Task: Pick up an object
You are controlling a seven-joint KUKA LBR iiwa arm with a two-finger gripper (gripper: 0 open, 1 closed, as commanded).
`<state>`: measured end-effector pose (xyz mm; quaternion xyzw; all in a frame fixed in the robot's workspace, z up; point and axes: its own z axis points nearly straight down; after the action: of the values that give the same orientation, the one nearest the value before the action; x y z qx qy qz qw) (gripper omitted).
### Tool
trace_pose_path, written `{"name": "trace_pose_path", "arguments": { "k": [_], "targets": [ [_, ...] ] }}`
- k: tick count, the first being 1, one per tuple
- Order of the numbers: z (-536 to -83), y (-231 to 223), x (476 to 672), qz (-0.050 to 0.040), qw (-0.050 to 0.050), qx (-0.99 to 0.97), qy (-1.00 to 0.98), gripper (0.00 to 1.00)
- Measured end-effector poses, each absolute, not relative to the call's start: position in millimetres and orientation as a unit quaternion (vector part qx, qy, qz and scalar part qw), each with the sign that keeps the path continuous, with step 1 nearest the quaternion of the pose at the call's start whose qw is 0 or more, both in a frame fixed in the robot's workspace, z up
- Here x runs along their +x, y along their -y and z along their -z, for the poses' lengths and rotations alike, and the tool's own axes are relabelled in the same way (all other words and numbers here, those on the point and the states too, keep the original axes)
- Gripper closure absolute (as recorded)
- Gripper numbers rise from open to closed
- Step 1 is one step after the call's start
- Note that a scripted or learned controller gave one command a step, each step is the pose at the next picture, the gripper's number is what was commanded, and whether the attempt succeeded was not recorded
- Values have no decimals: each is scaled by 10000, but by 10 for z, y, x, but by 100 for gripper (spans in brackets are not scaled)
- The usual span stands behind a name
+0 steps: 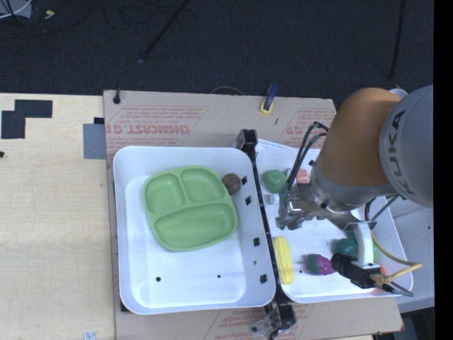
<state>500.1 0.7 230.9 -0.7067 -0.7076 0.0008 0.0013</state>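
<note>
bench (pixel 49 218): light wood top, with a cardboard sheet (pixel 184 122) under both bins.
arm (pixel 382 147): grey with an orange band, comes in from the right and hangs over the right bin, covering much of its upper half.
left bin (pixel 134 275): shallow, white, holds the plate and the ball.
right bin (pixel 301 289): shallow, white, touching the left bin along a black divider; holds the corn, the grapes and the green items.
plate (pixel 190 207): green, three compartments, tilted, sits in the upper middle of the left bin.
gripper (pixel 291 214): low over the middle of the right bin, just below the green lump; can't tell how far open it is, and nothing is visibly held.
corn (pixel 283 259): yellow cob, lies lengthwise near the right bin's left wall, just below the gripper.
grapes (pixel 320 264): purple bunch, right of the corn, near the front wall.
green lump (pixel 274 181): round, at the upper left of the right bin, beside the gripper.
teal item (pixel 346 246): small, partly hidden by the arm's hardware, above right of the grapes.
ball (pixel 231 183): brown, small, at the plate's upper right edge in the left bin.
</note>
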Motion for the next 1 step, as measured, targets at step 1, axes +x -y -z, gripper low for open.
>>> {"name": "trace_pose_path", "arguments": {
  "k": [1],
  "targets": [
    [-2172, 24, 4939, -18, 18, -7075, 7067, 100]
  ]
}}
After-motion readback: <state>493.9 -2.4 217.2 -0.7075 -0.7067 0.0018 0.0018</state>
